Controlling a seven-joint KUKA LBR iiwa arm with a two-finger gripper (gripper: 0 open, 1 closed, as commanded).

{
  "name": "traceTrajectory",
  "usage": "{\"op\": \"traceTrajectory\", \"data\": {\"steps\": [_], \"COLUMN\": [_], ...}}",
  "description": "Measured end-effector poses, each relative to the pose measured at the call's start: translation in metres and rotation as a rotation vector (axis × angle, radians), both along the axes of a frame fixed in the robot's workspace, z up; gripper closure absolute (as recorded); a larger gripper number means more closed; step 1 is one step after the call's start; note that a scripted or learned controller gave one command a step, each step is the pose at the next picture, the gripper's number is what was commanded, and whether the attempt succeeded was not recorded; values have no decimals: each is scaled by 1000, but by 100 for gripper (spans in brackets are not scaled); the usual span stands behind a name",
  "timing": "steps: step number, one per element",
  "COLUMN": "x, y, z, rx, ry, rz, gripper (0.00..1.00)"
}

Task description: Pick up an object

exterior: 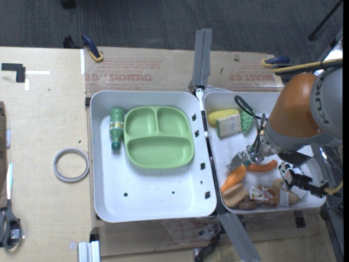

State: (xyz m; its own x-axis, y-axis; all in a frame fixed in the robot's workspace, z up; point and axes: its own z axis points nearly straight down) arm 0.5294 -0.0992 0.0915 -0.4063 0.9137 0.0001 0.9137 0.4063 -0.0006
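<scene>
My gripper (245, 159) is low in the right bin (218, 100), with the orange wrist band (294, 108) above it. It hangs just over the top end of an orange carrot (234, 177) and beside a red-orange sausage (262, 166). Around them lie a yellow corn cob (223, 115), a green-and-tan block (229, 126), a bread roll (235, 195), a printed packet (265, 195) and a black-and-white toy (289, 173). Nothing shows as lifted. The arm hides the back right part of the bin.
The left bin (152, 201) holds a green divided plate (159, 137) and a green bottle (116, 127). On the bench to the left lie a tape ring (71, 165) and scissors (10, 227). A grey divider bar (202, 59) runs between the bins.
</scene>
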Motion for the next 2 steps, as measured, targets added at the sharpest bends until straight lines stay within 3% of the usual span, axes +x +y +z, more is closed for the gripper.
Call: {"op": "traceTrajectory", "data": {"steps": [1, 2], "x": [-51, 8], "y": [0, -41], "z": [1, 0], "rx": [0, -1], "ry": [-3, 0], "rz": [5, -211], "gripper": [0, 0]}}
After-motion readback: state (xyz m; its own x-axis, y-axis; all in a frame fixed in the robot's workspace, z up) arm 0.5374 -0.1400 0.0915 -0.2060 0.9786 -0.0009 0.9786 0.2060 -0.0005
